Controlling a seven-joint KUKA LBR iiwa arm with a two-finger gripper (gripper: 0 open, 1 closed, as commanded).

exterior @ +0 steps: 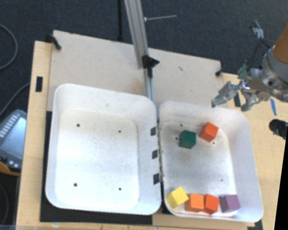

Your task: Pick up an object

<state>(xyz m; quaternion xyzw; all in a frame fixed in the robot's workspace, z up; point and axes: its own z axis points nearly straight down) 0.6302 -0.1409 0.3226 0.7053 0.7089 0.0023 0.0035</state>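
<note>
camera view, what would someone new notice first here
Probably the coloured blocks, all in the right bin: a green block and an orange block near its far end, and a row of yellow, orange, orange-red and purple blocks along its near wall. Next, the gripper, open, above that bin's far right corner with nothing between its fingers.

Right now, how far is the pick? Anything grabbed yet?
Nothing is grabbed. The gripper hangs open above the right bin's far rim with nothing between its fingers. All the blocks lie in that bin: green block, orange block, and a row of four along the near wall. Left: descend, close, lift.
</note>
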